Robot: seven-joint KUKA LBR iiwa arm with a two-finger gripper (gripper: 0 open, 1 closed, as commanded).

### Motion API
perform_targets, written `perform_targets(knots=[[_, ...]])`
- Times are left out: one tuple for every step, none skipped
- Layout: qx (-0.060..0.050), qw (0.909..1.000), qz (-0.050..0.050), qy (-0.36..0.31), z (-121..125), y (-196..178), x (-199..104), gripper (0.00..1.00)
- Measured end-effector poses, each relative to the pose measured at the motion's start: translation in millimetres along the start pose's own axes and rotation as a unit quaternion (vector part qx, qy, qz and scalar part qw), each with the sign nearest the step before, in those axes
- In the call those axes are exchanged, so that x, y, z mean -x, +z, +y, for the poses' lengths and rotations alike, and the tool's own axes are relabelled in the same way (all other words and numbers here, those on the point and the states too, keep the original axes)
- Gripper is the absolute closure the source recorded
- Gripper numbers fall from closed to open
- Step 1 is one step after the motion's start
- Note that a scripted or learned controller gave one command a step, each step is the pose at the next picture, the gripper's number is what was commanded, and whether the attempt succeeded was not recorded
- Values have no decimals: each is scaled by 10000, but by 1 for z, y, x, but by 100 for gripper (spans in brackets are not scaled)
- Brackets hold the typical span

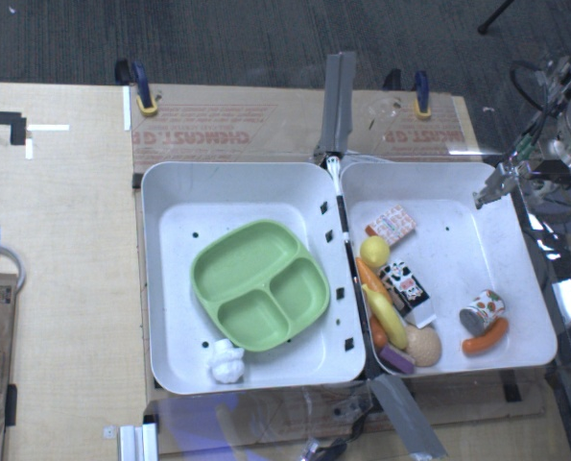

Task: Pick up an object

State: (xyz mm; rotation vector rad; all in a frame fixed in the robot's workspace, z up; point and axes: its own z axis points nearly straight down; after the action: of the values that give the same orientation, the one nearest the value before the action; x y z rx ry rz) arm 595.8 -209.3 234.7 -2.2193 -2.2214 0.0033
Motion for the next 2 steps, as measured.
perform_targets(knots=[[-4, 10000, -7, -11, 0, -9, 0, 100], [-5, 10000, -6, -11, 0, -9, 0, 0]])
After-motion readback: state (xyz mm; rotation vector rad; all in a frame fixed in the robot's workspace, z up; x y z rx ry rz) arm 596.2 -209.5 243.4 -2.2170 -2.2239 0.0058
